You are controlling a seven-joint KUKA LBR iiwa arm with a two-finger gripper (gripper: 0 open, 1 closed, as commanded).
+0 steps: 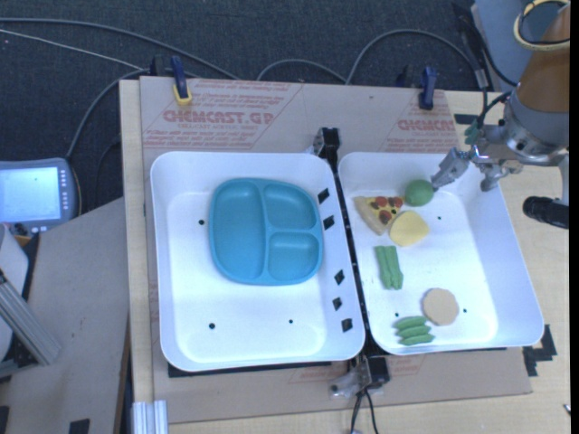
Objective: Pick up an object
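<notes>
The right bin holds several toy foods: a green ball, a pizza slice, a yellow piece, a green bean stick, a tan cookie and a green pea pod. My gripper hangs over the bin's far right corner, just right of the green ball. It is open, its two fingers spread apart with nothing between them. One fingertip points toward the ball.
The left bin holds a blue divided plate. A black divider with clips runs between the bins. Two clamps hold the cardboard at the back. A small screen sits at far left.
</notes>
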